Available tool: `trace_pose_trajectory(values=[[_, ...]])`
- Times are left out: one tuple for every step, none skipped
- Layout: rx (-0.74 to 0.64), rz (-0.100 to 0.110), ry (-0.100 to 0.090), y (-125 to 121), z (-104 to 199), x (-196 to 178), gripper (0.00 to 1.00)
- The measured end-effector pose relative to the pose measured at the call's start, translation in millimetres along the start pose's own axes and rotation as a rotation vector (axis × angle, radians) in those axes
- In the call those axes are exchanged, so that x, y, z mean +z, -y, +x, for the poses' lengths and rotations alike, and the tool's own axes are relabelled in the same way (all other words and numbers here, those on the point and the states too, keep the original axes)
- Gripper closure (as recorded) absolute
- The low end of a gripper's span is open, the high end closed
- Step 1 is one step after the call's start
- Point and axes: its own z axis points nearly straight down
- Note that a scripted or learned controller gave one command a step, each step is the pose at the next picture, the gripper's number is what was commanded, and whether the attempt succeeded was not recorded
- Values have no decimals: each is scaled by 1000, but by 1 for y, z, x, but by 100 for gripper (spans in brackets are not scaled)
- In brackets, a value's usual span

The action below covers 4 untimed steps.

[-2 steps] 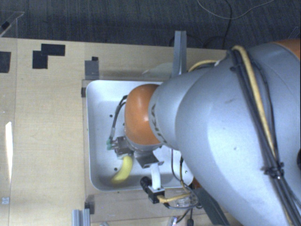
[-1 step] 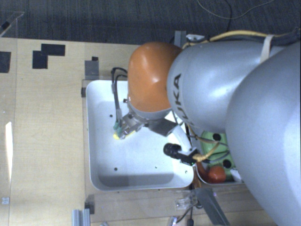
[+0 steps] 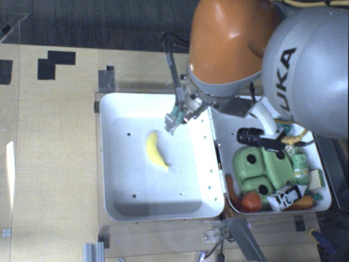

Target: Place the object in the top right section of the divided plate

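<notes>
Orange arm joint [image 3: 232, 34] dominates; beneath it, tool [image 3: 173, 121] hangs just beside banana [image 3: 156, 151], grip state indeterminable, apparently positioned for pickup.

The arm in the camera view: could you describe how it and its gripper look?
The arm is bulky and rounded, with a grey shell bearing black KUKA lettering and a glossy orange dome-shaped band. A thin dark cable loops beside it. The gripper is small, metallic, with teal parts.
</notes>
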Motion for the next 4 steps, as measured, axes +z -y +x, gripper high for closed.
trace_pose_trajectory(values=[[-4, 4, -2, -23, 42, 96, 100], [-139, 0, 0, 2, 46, -85, 100], [-144, -1, 1, 0, 46, -95, 100], [-547, 1, -2, -9, 58, 36, 100]])
